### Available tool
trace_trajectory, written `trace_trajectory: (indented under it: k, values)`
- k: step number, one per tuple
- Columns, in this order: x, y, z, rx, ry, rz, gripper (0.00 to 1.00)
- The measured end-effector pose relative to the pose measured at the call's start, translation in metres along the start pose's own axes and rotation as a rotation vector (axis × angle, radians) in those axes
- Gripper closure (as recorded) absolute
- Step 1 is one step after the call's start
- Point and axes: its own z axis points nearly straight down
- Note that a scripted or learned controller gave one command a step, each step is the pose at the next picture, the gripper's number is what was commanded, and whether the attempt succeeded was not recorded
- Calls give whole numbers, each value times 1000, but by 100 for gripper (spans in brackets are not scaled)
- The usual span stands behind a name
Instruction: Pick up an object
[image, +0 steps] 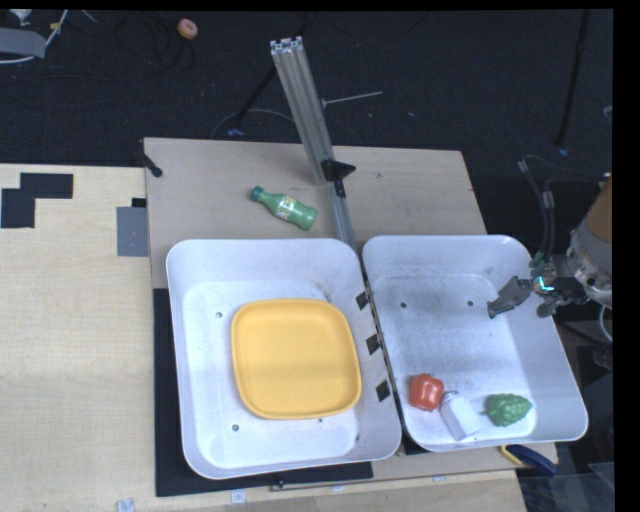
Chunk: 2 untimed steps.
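Observation:
In the right bin (470, 262), near its front edge, lie a red pepper-like toy (426, 392), a small white bottle (459, 416) and a bumpy green toy (508, 408). My gripper (524, 303) hangs over the bin's right rim, well behind those three. It is open, and nothing sits between its fingers (506, 298). A yellow square plate (296, 357) rests in the left bin (200, 270).
A green bottle (284, 207) lies on the bench behind the left bin. A slanted metal rail (312, 110) runs from the back down to the gap between the bins. Black clips (372, 342) line the shared rim.

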Motion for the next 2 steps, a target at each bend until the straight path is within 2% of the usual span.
trace_trajectory:
  k: [1,2]
  values:
    - [0,0,0,0,0,0,0]
    - [-1,-7,61,5,1,-1,0]
